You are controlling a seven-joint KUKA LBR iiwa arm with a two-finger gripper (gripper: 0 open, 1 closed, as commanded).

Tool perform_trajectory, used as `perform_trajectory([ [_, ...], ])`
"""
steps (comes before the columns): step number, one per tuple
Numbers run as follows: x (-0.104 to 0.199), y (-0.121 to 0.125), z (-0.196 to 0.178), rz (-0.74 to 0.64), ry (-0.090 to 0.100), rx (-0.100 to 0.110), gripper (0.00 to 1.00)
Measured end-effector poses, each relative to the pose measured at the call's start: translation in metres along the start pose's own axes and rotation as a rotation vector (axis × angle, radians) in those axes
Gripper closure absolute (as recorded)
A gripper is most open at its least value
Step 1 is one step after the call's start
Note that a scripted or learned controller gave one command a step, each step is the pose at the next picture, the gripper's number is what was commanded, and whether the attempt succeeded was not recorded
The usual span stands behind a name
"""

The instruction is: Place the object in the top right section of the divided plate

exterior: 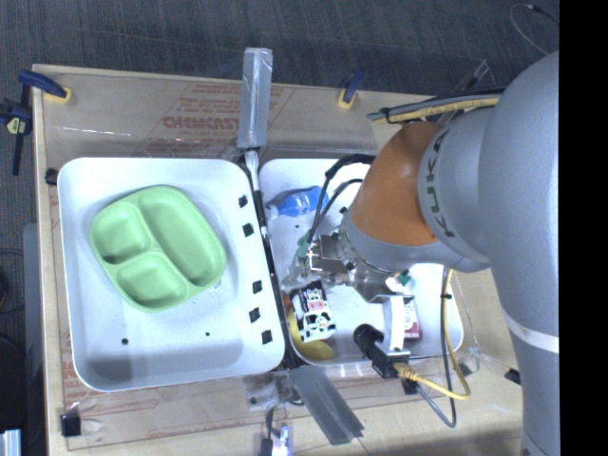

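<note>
A light green divided plate (157,245) with three sections lies in the left white bin (104,359). The arm's grey and orange wrist hangs low over the right bin (285,174), with my gripper (318,269) near that bin's left wall. Just below the gripper lies a black-and-white patterned object (313,313), partly over a yellow item (320,351). Nothing can be seen held between the fingers, which the wrist hides.
A blue object (291,200) lies at the back left of the right bin. A red-and-white box (410,317) and a small green piece (405,278) sit under the arm on the right. The divider wall between the bins carries black clips (255,288).
</note>
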State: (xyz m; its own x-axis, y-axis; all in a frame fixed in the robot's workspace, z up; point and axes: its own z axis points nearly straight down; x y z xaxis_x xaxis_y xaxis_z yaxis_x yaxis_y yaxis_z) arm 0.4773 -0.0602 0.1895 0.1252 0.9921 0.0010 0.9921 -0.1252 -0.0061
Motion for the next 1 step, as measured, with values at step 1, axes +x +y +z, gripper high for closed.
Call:
perform_trajectory([
  [1, 0.0464, 0.0659, -0.0024, 0.029, -0.002, 0.000, 1.00],
])
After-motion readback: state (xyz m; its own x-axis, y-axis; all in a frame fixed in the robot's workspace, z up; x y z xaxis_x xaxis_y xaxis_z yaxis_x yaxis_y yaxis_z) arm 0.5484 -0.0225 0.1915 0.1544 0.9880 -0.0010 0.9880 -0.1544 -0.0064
